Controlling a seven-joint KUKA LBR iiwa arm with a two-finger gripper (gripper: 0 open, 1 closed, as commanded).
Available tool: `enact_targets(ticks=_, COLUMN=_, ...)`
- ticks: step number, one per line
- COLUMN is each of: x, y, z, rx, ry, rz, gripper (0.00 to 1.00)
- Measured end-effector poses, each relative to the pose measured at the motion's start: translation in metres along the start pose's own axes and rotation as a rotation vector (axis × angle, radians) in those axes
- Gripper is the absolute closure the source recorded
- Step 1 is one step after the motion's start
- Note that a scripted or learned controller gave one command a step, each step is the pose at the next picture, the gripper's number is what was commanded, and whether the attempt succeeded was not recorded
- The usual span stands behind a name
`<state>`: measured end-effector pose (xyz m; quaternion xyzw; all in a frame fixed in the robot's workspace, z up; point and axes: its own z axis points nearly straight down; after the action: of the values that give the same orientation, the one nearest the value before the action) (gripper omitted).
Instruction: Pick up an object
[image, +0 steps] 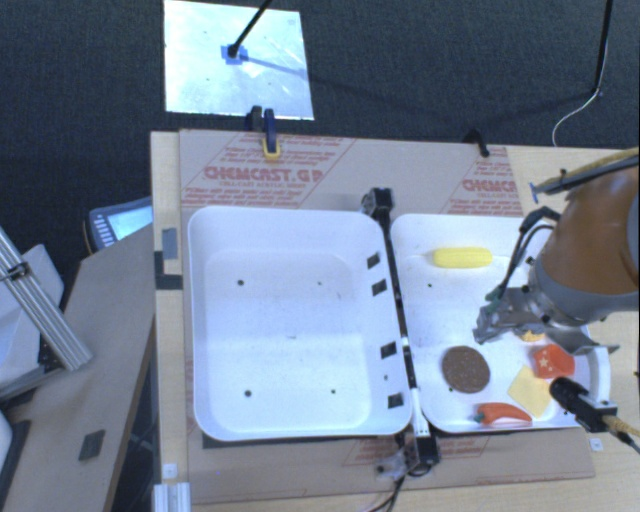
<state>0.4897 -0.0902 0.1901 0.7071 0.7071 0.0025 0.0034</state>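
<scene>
The right bin (430, 300) holds several small objects. A yellow oblong piece (462, 258) lies near its far wall. A brown round disc (466, 369) sits toward the front, with an orange-red carrot-like piece (503, 413) at the front wall. Beside them are a pale yellow wedge (531, 390) and a red-orange piece (551, 360). My gripper (497, 324) hangs low over the right bin, just above and right of the brown disc and left of the red-orange piece. The grey wrist and orange band (600, 225) hide the bin's right side.
The left bin (290, 320) stands beside the right one, with a black clip-lined divider (392, 300) between them. Both rest on a cardboard sheet (330, 165). A black part of the arm (580, 400) reaches over the right bin's front right corner.
</scene>
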Motion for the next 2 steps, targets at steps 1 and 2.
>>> enact_targets(ticks=1, x=0.000, y=0.000, z=0.000, rx=0.001, ry=0.000, rz=0.000, gripper=0.00)
enact_targets(ticks=2, x=-0.019, y=0.068, z=0.087, rx=0.005, ry=0.000, rz=-0.005, gripper=0.00)
